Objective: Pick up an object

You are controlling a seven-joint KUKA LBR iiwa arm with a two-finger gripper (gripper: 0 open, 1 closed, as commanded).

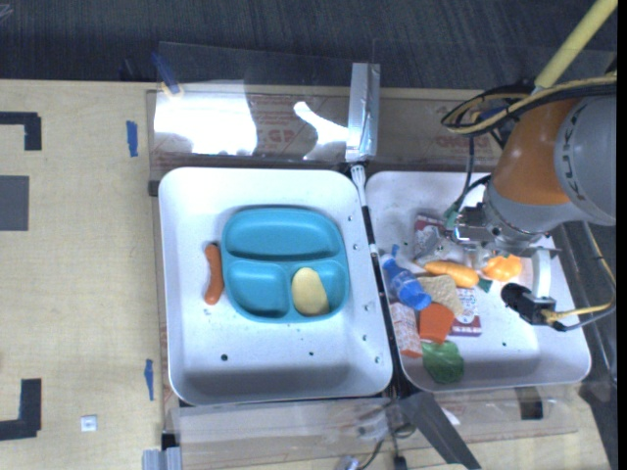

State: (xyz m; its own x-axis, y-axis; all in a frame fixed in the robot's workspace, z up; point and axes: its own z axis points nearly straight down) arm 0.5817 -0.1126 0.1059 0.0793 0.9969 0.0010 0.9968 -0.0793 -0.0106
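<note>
The end effector (468,245) is hovering low over the crowded toys in the right bin (563,355), its opening impossible to tell, so it is risking pinching several toys or slipping off the carrot (451,271).

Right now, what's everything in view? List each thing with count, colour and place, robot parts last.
bins: 2, white, side by side on the bench; left bin, right bin
tray: 1, blue, compartmented, middle of left bin
potato: 1, pale yellow, in tray's lower right compartment
sausage: 1, orange-red, in left bin, just left of tray
bottle: 1, blue, left side of right bin
carrot: 1, orange, in right bin's pile
green toy: 1, green, front of right bin
red block: 1, orange-red, above green toy
arm: 1, grey with orange band, over right bin
gripper: 1, fingers unclear, low over the pile
</note>
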